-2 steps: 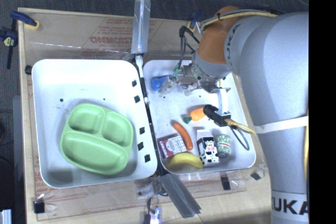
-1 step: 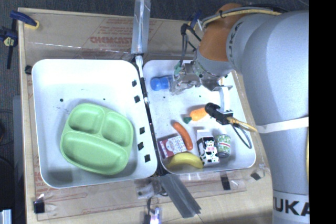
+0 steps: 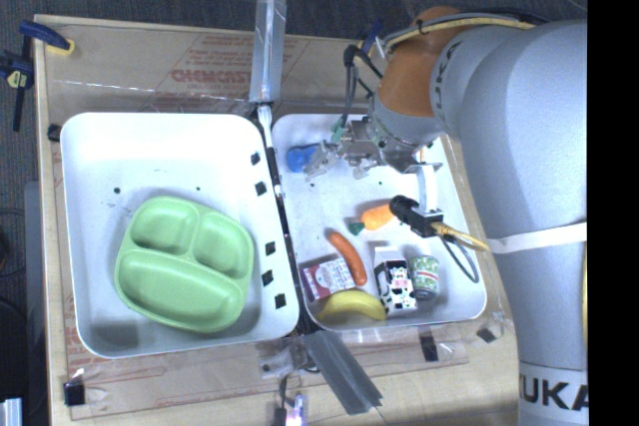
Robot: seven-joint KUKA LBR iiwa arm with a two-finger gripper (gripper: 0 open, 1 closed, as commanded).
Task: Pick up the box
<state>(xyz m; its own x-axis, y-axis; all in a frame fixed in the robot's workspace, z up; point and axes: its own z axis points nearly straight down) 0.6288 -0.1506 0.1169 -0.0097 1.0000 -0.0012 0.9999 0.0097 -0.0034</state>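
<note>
Green three-part plastic plate (image 3: 185, 264) sat in the left bin. The small dark red box (image 3: 325, 277) lay flat near the right bin's front edge, long side going across. It was squeezed between a red sausage (image 3: 346, 257) and a yellow banana (image 3: 351, 306), so a grab might catch those instead. The metal claw (image 3: 351, 147) hung well apart, near the back, and I could not tell how wide it was.

A green divided plate (image 3: 185, 262) lies in the left bin (image 3: 90, 140), toward its lower left. In the right bin (image 3: 461, 299), a blue item (image 3: 301, 157) sits at the upper left, with a carrot (image 3: 377, 216) mid-frame. Lower down lie a sausage (image 3: 347, 256), a banana (image 3: 351, 306) and a small can (image 3: 425, 276).
</note>
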